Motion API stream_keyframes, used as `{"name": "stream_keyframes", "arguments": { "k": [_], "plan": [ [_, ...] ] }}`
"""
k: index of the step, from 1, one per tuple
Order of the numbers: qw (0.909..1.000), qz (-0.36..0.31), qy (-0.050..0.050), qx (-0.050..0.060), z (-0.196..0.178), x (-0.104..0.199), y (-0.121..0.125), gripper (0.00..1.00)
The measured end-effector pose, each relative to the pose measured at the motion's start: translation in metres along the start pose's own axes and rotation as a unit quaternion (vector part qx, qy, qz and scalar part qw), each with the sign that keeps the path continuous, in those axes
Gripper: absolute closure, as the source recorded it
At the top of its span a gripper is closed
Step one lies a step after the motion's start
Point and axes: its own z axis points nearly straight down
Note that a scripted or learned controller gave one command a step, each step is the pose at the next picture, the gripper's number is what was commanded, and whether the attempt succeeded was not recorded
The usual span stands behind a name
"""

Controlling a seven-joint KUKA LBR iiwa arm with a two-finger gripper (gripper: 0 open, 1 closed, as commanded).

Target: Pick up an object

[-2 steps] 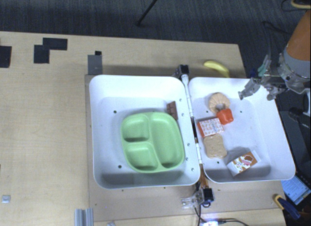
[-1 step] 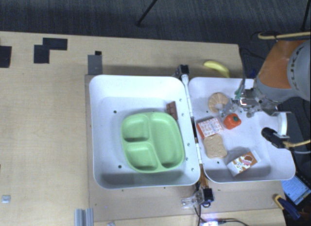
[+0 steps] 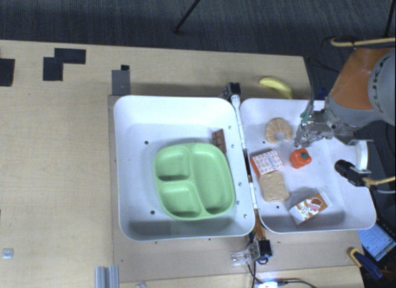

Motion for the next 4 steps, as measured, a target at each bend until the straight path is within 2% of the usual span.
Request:
{"name": "stream_keyframes", "arguments": {
  "k": [1, 2, 3, 4],
  "plan": [
    [1.0000, 0.000, 0.000, 0.000, 0.000, 0.000, 0.000, 0.00],
    [1.0000, 0.002, -0.001, -0.005, 0.030, 0.027, -0.048, 0.00],
    [1.0000, 0.001, -0.001, -0.007, 0.018, 0.028, -0.046, 1.00],
    [1.0000, 0.000, 0.001, 0.002, -0.090, 0.105, -0.059, 1.00]
  ]
}}
